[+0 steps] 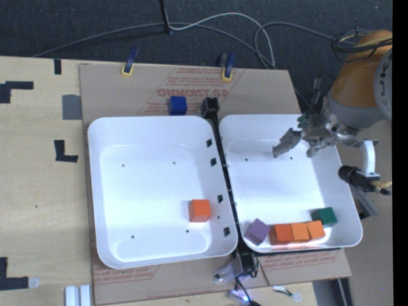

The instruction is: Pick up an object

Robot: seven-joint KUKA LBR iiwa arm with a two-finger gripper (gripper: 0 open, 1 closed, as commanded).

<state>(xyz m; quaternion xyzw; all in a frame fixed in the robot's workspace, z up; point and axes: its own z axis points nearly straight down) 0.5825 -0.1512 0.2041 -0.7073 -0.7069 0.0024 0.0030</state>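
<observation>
An orange cube (199,210) lies in the left bin (115,139), near its lower right. In the right bin (255,171) a row of blocks lines the front wall: a purple block (257,231), three orange blocks (297,233) and a green block (325,217). My gripper (298,144) hovers over the upper right part of the right bin, its two fingers spread apart with nothing between them. It is well above and away from the row of blocks.
A blue cube (178,104) sits on the cardboard behind the left bin. Black clips (210,107) join the bins along their shared wall. Cables trail across the dark floor at the back. The arm's orange band (357,81) stands at the right.
</observation>
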